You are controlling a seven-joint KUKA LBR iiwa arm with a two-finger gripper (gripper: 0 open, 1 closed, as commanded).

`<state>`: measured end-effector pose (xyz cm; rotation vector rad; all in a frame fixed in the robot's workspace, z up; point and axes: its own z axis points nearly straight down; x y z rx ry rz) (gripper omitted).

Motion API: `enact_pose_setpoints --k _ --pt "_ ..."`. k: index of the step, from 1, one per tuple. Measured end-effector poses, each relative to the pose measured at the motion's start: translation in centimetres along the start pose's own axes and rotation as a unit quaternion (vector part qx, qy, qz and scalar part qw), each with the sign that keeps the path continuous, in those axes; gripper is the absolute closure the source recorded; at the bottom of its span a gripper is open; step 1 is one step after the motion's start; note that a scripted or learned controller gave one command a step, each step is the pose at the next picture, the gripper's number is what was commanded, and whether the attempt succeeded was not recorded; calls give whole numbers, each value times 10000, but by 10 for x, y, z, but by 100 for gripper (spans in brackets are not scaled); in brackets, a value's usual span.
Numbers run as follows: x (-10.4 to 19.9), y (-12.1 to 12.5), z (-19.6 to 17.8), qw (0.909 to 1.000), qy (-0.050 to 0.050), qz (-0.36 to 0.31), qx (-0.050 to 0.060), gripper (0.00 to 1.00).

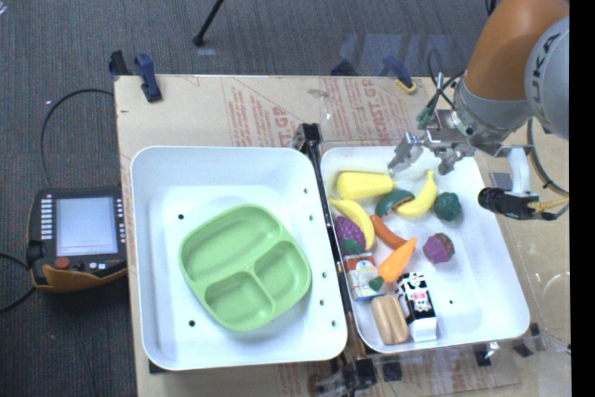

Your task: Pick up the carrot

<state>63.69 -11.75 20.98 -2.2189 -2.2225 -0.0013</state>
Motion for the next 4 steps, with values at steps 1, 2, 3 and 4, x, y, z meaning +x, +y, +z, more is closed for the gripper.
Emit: enact_pose_setpoints --k 1,2,3,4 --pt "-29 -52 112 9980 18 -636 71 0" --pt "-31 -48 98 9983 15 -589 14 100" --pt "-14 -131 45 9952 13 976 32 100" --pt "38 -100 126 9946 10 1036 45 100"
